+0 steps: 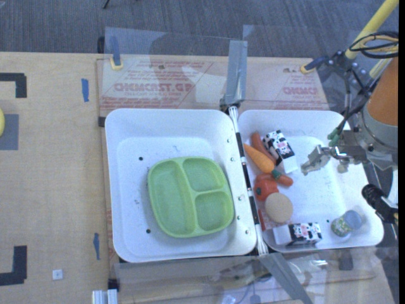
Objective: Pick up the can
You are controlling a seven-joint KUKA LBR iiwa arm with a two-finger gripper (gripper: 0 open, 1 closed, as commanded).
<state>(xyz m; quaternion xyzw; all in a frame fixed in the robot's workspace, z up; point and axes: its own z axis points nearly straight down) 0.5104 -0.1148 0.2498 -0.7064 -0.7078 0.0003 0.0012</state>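
**Can sits in right bin's near-right corner, gripper open and empty above the bin middle**

- Can point(347, 223): in the right bin point(316, 120), near-right corner, close to the rim. Round end faces up toward the camera, tipped a little, so its long axis looks closer to vertical than flat. Can't say for sure whether it stands straight or leans on the wall. Silvery rim, blue-green label, too small to read.
- Gripper point(316, 159): over the middle of the right bin, fingers pointing left in the view, jaws spread apart, nothing between them. Well apart from the can, which lies toward the near edge from it.
- Arm comes in from the right; orange band point(386, 100) shows above the wrist.
- Right bin count: 1 can, 2 carrots point(259, 157) side by side at the left wall, 2 cow-print cartons (one point(278, 145) beside the carrots, one point(305, 232) at the near wall), 1 tomato point(266, 186), 1 beige egg-like ball point(278, 208) touching the tomato, 1 small orange piece point(284, 180) just right of the tomato.
- Left bin point(171, 122) count: 1 green divided plate point(190, 196), three compartments.
- 2 bins total, side by side, touching at the centre.
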